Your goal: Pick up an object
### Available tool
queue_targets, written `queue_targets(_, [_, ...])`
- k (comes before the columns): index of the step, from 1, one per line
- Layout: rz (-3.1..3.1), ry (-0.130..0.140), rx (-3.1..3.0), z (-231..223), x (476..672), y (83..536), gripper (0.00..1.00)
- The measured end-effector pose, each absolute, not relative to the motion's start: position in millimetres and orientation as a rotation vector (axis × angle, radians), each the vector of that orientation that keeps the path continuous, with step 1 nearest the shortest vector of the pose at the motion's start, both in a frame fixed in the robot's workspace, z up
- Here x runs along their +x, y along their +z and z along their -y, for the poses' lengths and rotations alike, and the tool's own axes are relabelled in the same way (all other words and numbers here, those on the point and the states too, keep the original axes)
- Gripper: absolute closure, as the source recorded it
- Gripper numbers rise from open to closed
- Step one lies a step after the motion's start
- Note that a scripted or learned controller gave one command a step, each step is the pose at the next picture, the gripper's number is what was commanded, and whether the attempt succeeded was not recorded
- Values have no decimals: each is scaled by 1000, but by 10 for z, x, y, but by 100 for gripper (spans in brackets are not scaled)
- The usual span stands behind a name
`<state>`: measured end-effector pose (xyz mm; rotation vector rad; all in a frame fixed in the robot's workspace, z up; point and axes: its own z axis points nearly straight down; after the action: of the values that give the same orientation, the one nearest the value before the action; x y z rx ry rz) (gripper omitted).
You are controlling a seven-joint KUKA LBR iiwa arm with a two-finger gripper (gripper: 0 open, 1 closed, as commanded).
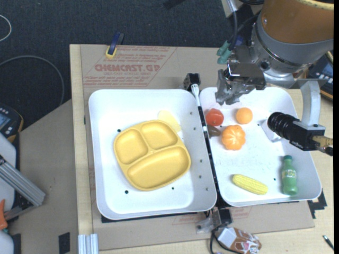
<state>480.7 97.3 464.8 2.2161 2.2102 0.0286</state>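
- gripper (229,97) hangs over the far left corner of the right bin (257,160), arm coming in from the right
- can't tell from this angle how far the gripper is open; nothing is visibly clamped in it
- red toy tomato (214,117) sits in the right bin by its left wall, just nearside of the gripper and the closest item to it
- small orange ball (243,115) is just right of the tomato, near the far edge, not touching it
- ribbed toy mandarin (233,137) is nearside of those two, between them, close to the tomato
- toy corn cob (250,184) lies on its side towards the near edge of the right bin, mid-width
- green bottle (288,176) is in the near right corner area of the right bin, well apart from the gripper; upright or lying, can't tell
- left bin (98,142) holds a yellow divided plate (152,155), three compartments, centred and turned at an angle
- pale yellow piece (170,119) pokes out at the plate's far right edge, partly hidden, type unclear
- both bins sit side by side, walls touching, on a brown board (127,62) with red print along its far edge
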Motion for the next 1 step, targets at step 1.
queue_targets(1, [-2207, -5, 2236, 207, 4789, 4398, 100])
